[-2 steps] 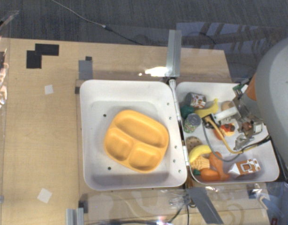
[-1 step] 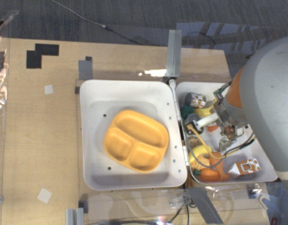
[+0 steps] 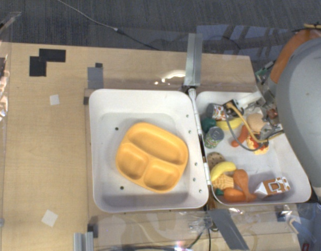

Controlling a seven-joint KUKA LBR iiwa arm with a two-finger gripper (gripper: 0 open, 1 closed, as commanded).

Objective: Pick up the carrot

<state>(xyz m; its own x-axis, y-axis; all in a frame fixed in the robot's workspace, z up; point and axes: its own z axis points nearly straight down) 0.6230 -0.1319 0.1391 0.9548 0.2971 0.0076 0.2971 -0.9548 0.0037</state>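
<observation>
You've got the carrot at the right bin's near end, wedged btwn banana and carton, while the gripper sits over far-end clutter, open/closed can't tell.

A pale wooden bench carries two shallow white bins side by side, the left bin touching the right bin. Black square markers and small pale tags lie on its left part.
</observation>
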